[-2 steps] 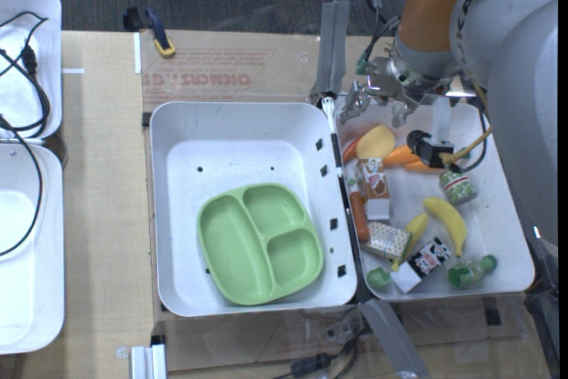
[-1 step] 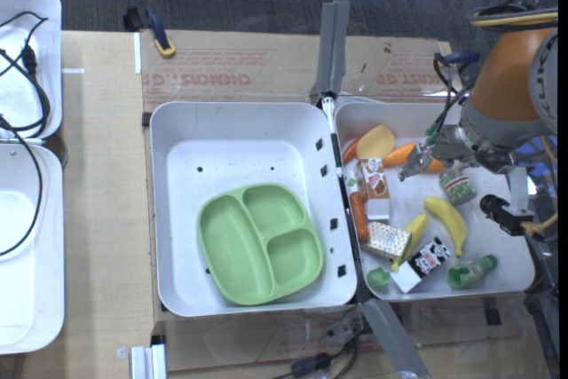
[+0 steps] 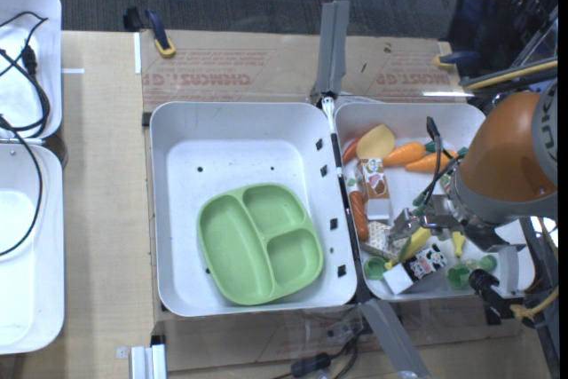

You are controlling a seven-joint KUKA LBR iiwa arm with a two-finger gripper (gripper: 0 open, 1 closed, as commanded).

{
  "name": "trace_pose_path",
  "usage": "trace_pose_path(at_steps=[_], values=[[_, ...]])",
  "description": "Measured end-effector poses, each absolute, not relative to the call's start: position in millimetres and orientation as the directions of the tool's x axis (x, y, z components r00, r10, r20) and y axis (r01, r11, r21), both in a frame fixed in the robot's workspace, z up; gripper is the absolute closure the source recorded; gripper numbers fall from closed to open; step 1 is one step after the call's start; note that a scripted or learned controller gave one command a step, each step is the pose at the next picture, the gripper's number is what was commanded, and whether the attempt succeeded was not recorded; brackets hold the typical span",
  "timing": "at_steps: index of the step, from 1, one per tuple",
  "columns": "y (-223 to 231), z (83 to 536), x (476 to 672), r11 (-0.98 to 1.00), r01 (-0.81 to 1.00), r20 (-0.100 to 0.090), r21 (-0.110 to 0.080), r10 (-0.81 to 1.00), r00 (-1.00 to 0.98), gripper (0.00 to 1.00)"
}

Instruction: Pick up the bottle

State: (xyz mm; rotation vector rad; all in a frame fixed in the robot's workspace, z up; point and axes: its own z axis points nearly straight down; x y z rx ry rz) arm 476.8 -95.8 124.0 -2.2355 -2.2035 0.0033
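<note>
Your claw (image 3: 410,231) hangs low; I can't tell its grip. The bottle (image 3: 422,265), just beneath, looks light and slick. Take its middle.

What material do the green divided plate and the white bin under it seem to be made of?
The green divided plate looks like moulded plastic with a matte finish: one even colour, rounded compartment walls, only soft highlights. The left white bin also seems to be plastic, smooth and slightly glossy, with rounded corners and a thin raised rim; from this view, painted metal cannot be fully excluded.
</note>
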Motion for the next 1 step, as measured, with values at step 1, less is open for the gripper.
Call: trace_pose_path(at_steps=[1], values=[[-145.6, 186.6, 479.6, -0.261, 0.965, -0.002, -0.002, 0.965, 0.261, 0.00]])
